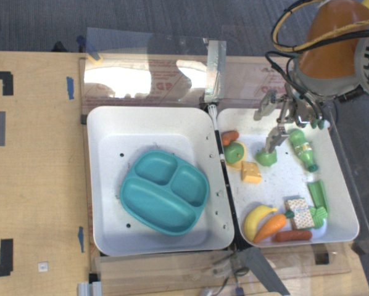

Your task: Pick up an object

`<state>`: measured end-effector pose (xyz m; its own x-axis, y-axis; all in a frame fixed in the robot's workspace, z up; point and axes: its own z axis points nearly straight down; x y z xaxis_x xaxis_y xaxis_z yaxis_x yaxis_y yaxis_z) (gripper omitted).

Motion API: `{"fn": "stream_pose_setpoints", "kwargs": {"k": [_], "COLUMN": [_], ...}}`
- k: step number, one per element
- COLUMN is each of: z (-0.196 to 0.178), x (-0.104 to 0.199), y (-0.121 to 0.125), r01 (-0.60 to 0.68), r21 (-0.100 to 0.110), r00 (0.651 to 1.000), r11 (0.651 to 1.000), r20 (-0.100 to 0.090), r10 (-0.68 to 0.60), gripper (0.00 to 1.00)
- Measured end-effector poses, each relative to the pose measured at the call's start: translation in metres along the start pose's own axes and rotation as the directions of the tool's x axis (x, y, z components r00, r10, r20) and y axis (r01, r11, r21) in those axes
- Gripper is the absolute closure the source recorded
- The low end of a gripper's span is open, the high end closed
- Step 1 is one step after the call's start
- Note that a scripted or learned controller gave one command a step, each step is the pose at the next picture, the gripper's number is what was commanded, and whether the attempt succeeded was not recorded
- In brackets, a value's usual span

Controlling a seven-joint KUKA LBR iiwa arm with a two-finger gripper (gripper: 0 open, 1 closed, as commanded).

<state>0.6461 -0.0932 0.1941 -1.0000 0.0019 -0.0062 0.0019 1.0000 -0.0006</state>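
Observation:
My gripper [269, 130] hangs over the back of the right bin [342, 184], open, with nothing between its fingers. One fingertip [273, 143] points down just above a small green round piece [266, 158]; whether they touch I cannot tell. Left of that piece lie a green apple [234, 152], an orange-red item [229, 137] and a yellow block [251, 172]. A green bottle [302, 150] lies to the gripper's right. Near the front of the bin are a banana [256, 219], a carrot [272, 226], a red sausage [292, 235], a checkered box [298, 209] and a green stick [317, 193].
The left bin [110, 128] holds a teal divided plate [165, 191]. A raised ridge [221, 165] separates the two bins. The arm's orange band [332, 29] and black cables [295, 17] loom over the right bin's back right corner.

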Motion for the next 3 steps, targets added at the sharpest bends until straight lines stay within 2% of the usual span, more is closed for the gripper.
{"fn": "stream_pose_setpoints", "kwargs": {"k": [1, 2, 3], "z": [0.066, -0.076, 0.094], "x": [0.000, -0.023, 0.001], "y": [-0.056, -0.113, -0.129], "r01": [0.083, 0.229, 0.136], "r21": [-0.002, 0.009, 0.002], "r00": [0.997, 0.973, 0.991], "r11": [0.997, 0.973, 0.991], "r20": [-0.008, 0.014, 0.006], "r10": [-0.083, -0.230, -0.136], "gripper": [0.00, 0.00, 0.00]}}
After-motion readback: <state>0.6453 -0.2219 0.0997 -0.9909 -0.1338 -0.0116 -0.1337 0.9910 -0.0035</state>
